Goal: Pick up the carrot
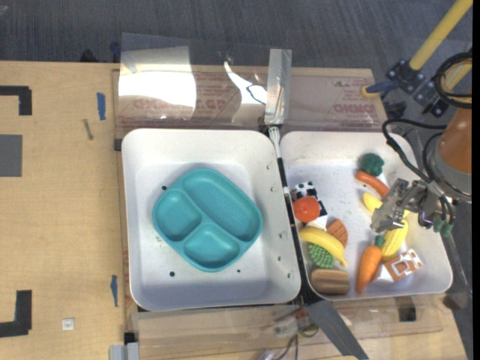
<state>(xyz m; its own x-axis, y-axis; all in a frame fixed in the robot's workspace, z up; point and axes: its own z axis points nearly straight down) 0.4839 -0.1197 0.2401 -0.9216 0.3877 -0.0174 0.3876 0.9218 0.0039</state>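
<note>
Orange plastic toy carrot with a green top (369, 265): lying just below the metal two-finger gripper (389, 214), tip toward the near rim of the right-hand shallow white bin (330, 152), probably where it came to rest among loose toys rather than placed with care. Gripper hovering low over the heap, nothing visible between the fingers; open or closed impossible to tell from this slant. Crowded close to the carrot: a yellow toy piece touching its green top, so a clean grasp likely needs a descent from above along the free orange body. Counted: two white bins on the wooden table (52, 201); one teal three-compartment plastic plate (207, 216), far left of the gripper in the left-hand bin (142, 276); one yellow toy banana (325, 242), left of the gripper; one carrot.
</note>
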